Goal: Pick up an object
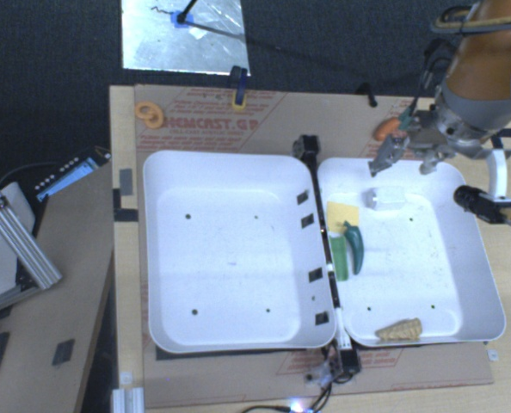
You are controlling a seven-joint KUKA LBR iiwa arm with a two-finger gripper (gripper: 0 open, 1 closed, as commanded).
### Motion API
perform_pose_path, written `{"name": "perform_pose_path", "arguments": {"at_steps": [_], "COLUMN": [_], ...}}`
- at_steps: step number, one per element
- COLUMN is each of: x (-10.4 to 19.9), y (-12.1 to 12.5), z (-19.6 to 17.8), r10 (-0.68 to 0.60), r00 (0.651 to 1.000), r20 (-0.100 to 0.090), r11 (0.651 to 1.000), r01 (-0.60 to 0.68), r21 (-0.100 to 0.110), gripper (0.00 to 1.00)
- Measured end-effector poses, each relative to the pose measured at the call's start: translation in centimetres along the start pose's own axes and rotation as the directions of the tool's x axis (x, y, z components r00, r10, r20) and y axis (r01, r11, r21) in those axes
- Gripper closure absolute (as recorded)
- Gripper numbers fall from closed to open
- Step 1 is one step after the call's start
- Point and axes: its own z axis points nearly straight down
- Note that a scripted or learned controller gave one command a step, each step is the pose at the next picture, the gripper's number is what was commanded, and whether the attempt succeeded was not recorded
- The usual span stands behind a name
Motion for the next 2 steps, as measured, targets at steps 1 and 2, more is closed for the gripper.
{"name": "perform_pose_path", "arguments": {"at_steps": [1, 2], "x": [0.0, -1.3], "y": [0.1, 1.5], "z": [-1.1, -11.3], "r10": [-0.003, -0.002], "r00": [1.000, 1.000], "r20": [0.000, 0.003], "r11": [1.000, 1.000], "r01": [0.003, 0.002], "r21": [-0.003, -0.013], "gripper": [1.00, 1.00]}}
